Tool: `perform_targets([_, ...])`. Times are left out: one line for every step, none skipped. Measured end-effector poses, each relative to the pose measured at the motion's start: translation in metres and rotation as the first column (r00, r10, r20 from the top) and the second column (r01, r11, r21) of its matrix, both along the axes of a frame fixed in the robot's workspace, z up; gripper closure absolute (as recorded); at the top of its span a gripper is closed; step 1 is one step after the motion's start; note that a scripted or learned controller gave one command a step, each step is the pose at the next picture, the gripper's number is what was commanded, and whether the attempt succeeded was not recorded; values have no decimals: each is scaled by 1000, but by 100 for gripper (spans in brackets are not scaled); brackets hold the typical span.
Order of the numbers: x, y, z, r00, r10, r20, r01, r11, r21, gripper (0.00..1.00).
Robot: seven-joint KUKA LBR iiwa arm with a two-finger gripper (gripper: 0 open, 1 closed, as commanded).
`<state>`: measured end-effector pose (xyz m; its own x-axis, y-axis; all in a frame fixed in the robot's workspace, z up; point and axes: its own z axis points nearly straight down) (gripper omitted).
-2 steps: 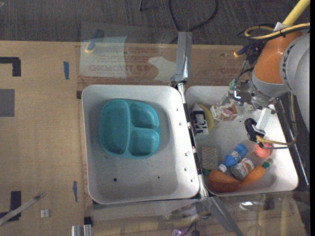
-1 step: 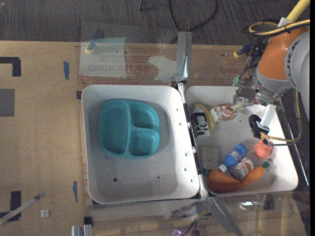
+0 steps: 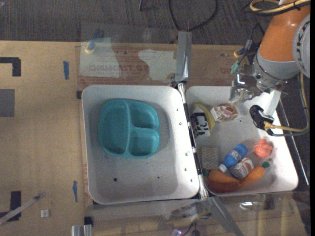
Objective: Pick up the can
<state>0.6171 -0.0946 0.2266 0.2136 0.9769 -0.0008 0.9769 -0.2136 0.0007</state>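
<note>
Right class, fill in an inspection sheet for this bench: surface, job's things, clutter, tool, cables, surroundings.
Surface: two white bins, left bin holding a teal divided plate.
Job's things: can lying in the right bin, between blue bottle and carrot.
Clutter: banana, pink ball, snack packet.
Tool: tool over the right bin's far edge; finger state unclear.
Cables: yellow cable beside the arm.
Surroundings: blue tape on board.
</note>
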Motion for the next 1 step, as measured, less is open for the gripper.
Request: perform_targets([-7, -33, 60, 999, -32, 2, 32, 999, -1, 100])
